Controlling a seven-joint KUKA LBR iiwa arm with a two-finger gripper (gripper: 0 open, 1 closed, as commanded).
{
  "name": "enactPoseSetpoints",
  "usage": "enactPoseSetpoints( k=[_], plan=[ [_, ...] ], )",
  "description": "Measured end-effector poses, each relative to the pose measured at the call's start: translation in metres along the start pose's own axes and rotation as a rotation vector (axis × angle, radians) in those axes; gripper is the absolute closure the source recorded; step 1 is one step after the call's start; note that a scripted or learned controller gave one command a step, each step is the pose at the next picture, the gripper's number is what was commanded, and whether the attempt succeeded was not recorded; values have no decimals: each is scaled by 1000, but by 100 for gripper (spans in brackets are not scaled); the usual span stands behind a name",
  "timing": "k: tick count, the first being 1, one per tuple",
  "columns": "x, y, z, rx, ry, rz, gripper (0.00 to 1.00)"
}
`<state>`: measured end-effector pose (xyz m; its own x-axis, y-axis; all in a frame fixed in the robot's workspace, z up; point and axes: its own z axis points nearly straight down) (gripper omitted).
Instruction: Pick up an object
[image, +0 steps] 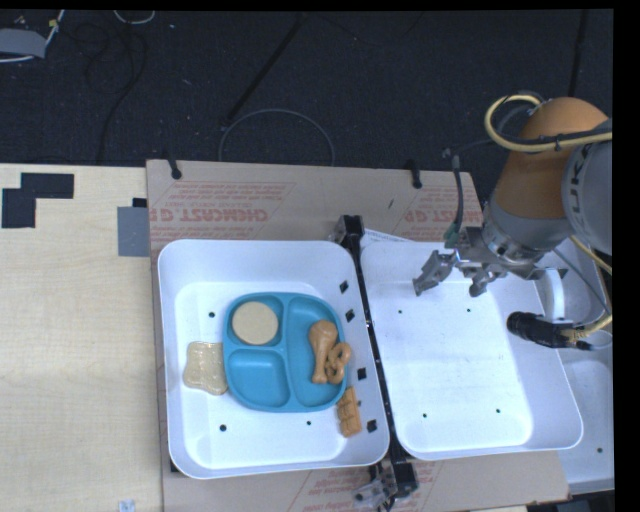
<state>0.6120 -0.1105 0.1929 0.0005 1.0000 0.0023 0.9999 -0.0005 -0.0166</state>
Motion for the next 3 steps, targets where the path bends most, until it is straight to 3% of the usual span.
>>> enactPoseSetpoints(
  k=[1, 3],
  plan=[
    [0, 3, -8, -13, -1, -2, 0],
    [-8, 5, 103, -10, -1, 0, 0]
  ],
)
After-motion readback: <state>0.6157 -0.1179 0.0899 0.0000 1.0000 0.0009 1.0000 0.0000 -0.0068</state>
